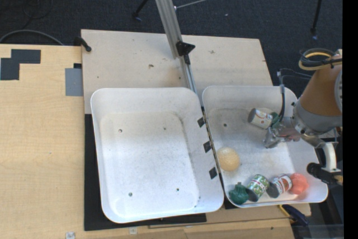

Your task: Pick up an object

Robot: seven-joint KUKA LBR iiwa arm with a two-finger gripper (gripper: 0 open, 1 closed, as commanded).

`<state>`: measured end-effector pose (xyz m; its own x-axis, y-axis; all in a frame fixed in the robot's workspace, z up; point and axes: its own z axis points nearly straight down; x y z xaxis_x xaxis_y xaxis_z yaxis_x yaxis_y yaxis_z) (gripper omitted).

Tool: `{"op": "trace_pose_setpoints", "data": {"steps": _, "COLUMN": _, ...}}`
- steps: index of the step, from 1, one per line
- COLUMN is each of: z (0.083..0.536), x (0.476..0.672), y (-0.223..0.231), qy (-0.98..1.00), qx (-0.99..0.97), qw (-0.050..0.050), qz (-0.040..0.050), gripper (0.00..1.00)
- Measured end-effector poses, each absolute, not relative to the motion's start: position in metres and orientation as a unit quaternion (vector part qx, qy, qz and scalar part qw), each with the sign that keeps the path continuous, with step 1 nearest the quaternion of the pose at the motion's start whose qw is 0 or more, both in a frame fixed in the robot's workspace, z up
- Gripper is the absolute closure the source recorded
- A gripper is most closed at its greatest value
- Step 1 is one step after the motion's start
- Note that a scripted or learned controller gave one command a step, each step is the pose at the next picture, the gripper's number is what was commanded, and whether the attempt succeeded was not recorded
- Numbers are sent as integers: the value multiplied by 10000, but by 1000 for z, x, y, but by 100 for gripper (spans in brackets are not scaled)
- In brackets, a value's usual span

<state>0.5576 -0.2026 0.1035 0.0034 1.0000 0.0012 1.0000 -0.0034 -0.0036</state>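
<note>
Gripper (pixel 272 140) sits low at right of frame, beside the can (pixel 260 117), likely lined up for it; whether its fingers grip anything, I cannot tell.

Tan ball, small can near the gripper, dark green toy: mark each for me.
Tan ball (pixel 228 159), camera view, centre of its top.
Small can (pixel 259 117), camera view, middle of its side.
Dark green toy (pixel 240 194), camera view, its body.

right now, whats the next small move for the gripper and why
Probably a short shift toward the small can lying on its side in the right bin. The gripper sits low just beside it, and the view shows nothing between its fingers; the tan ball lies farther off.
</note>
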Motion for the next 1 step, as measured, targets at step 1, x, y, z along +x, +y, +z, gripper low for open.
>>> {"op": "trace_pose_setpoints", "data": {"steps": 1, "z": 146, "x": 557, "y": -207, "qy": -7053, "qx": -7089, "qw": -8, "qz": -4, "gripper": 100}}
